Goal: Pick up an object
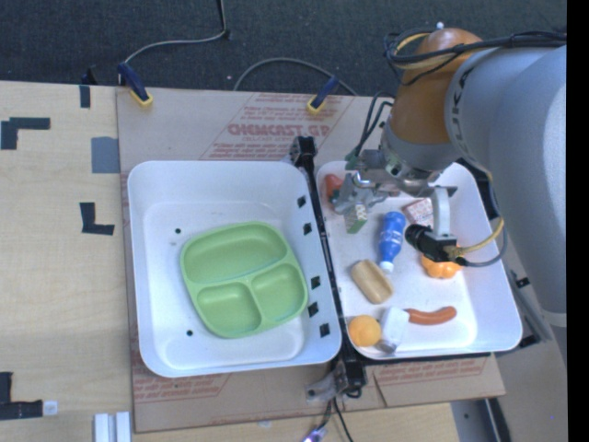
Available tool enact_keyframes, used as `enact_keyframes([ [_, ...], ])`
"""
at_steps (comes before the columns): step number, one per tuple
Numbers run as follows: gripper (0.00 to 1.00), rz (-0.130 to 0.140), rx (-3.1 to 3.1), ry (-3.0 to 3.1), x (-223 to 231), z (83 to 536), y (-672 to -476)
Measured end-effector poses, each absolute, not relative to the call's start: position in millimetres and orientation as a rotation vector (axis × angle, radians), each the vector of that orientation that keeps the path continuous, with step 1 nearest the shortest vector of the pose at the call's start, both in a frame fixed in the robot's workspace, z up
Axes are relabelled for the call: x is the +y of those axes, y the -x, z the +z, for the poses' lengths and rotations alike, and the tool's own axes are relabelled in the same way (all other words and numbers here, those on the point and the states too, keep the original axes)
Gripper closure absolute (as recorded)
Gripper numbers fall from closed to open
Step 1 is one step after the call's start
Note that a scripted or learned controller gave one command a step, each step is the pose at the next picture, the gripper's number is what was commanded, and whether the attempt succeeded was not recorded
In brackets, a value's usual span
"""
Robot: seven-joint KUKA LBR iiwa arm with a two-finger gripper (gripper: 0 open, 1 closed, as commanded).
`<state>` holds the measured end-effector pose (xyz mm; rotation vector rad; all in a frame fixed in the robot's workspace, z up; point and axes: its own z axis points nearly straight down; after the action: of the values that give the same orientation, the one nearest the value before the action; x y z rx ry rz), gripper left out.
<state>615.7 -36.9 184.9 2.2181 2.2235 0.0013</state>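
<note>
Where gripper point(361, 191) hangs, blue white-capped bottle point(391, 238), upright tilted.

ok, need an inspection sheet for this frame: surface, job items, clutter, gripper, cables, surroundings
Surface: two shallow white bins on cardboard over a wooden bench; left bin, right bin.
Job's things: right bin holds a blue bottle, tan bread roll, sausage, orange ball, an orange piece and a red item near the far-left corner.
Clutter: green divided tray in the left bin.
Grippers: gripper low over the right bin's far-left area; finger state not readable.
Cables: black cable on the dark floor; yellow cable by the wrist.
Surroundings: yellow-blue clamps on the cardboard edge; black tape marks on the bench.
</note>
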Motion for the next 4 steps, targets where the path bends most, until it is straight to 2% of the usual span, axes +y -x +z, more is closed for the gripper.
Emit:
enact_keyframes([
  [1,1.00,0.000,2.224,-2.220,-94.3,103.1,-587.3],
  [2,0.00,-0.001,2.224,-2.221,-94.6,103.0,-587.1],
  [3,1.00,-0.001,2.225,-2.221,-94.0,112.2,-587.1],
  [4,0.00,-0.001,2.226,-2.221,-93.9,112.2,-587.1],
])
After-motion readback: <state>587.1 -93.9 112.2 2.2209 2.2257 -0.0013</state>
